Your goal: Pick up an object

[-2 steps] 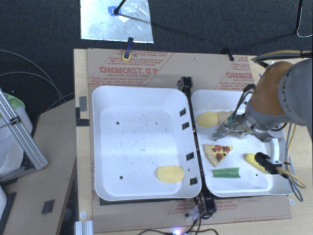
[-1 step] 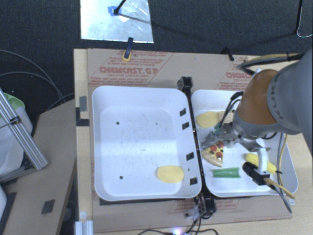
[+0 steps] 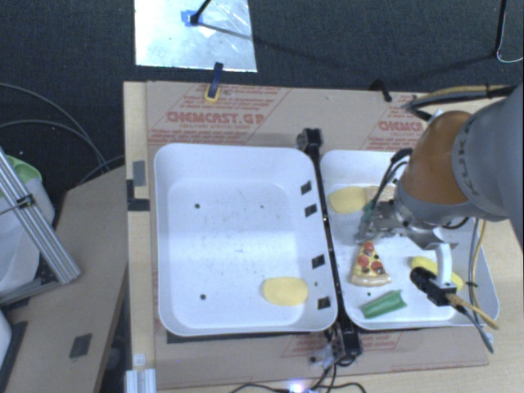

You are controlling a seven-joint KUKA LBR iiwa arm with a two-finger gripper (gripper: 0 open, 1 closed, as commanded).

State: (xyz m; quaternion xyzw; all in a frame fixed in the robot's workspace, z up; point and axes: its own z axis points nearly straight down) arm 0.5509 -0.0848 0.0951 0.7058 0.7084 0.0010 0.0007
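The right bin (image 3: 467, 311) holds a pizza slice toy (image 3: 370, 266), a green piece (image 3: 383, 304), a yellow banana-like piece (image 3: 431, 267) and a pale yellow disc (image 3: 350, 199). My gripper (image 3: 370, 226) reaches down into this bin, just above the pizza slice and below the pale disc. The arm's orange band and grey wrist cover much of the bin's right side. A yellow oval piece (image 3: 284, 291) lies in the left bin (image 3: 188, 170), near its front right corner.
A black divider with clips (image 3: 321, 219) runs between the two bins. Both bins rest on a cardboard sheet (image 3: 246, 113). Cables (image 3: 467, 301) hang from the wrist over the right bin's front right. A metal frame (image 3: 33, 228) stands at far left.
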